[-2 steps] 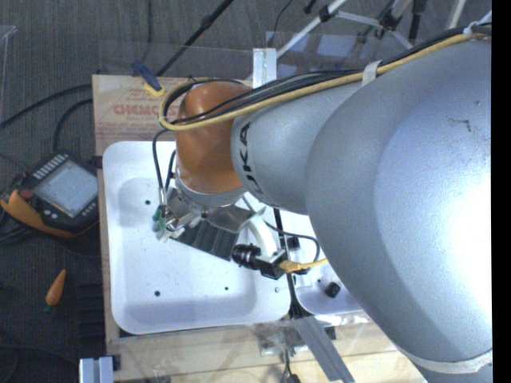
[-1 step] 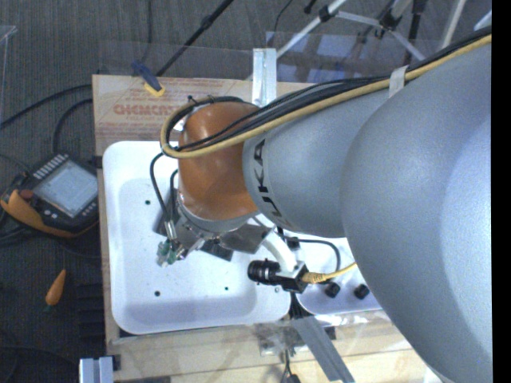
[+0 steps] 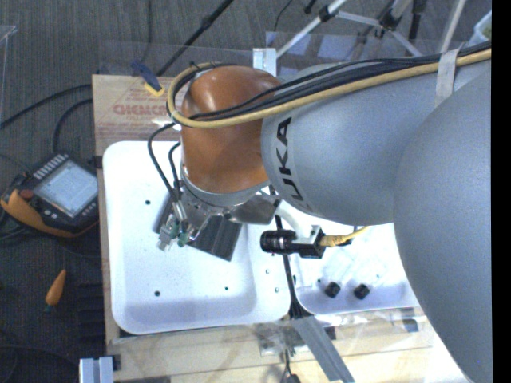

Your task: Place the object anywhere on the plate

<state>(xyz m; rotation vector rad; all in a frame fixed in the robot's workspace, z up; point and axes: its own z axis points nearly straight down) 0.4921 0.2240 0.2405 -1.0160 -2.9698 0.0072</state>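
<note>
Hand (image 3: 177, 231): low over the left bin (image 3: 128, 214), probably reaching for a pick.
Grip: cannot tell, wrist hides it.
Plate: unidentified.

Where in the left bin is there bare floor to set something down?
The left bin shows bare white floor along its near edge and up its left side, between its rim and the gripper. Its middle and far right are crowded by the arm overhead.
</note>
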